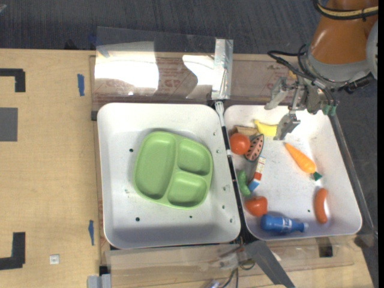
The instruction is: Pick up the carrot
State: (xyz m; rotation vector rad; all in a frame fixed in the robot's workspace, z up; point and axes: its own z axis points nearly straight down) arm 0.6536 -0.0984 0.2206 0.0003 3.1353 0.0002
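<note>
camera view: arm above right bin, carrot on bin floor

camera view, looking down at a slant on two shallow white bins side by side. left bin [114, 179] with a green divided plate [173, 170] lying near its middle. right bin [345, 179] holding the loose items. carrot [300, 158] flat on the floor of the right bin, toward its right half, orange body running diagonally with the green tip at lower right, apart from every neighbour. gripper [287, 114] poised over the far part of the right bin, just up and left of the carrot, not touching it; jaws parted, with nothing between them. grey arm with orange band [342, 23] entering from the upper right. banana [265, 127] directly beside the gripper's lower finger. tomato [239, 143] and watermelon slice [256, 147] near the bin's left wall. second tomato [256, 206] lower down, blue bottle [281, 223] just below it. sausage [321, 205] near the right wall, below the carrot.
</note>
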